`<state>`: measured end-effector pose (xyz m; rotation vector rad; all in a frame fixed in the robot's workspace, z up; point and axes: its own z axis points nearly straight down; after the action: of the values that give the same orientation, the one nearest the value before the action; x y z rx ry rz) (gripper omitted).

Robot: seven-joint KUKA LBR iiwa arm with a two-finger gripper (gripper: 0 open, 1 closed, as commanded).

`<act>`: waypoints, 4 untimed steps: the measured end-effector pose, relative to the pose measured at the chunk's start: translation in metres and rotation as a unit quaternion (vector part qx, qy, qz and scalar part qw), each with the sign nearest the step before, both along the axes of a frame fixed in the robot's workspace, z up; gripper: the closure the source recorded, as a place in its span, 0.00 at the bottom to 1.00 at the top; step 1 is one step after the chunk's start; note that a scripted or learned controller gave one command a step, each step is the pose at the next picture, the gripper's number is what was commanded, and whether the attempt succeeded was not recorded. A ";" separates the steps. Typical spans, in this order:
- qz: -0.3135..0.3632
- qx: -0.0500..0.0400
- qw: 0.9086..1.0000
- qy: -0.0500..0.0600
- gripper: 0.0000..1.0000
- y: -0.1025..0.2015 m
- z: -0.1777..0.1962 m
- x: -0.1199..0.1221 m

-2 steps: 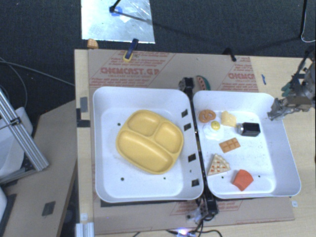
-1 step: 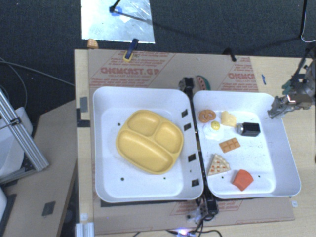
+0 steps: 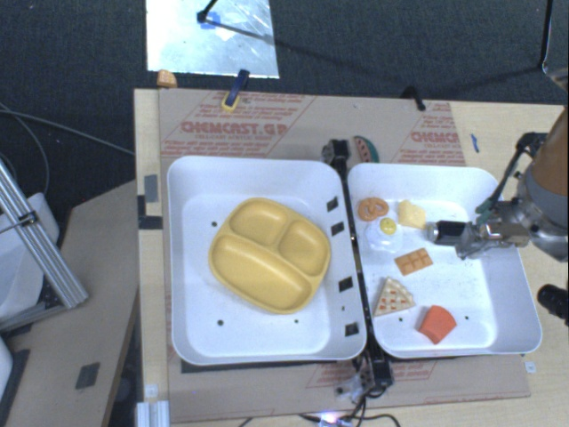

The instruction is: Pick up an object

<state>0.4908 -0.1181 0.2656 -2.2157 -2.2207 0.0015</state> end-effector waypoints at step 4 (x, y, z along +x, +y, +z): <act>0.007 -0.002 1.000 -0.009 1.00 -0.001 0.045 0.006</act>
<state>0.4969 -0.1194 0.3106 -2.2111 -2.2473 -0.0141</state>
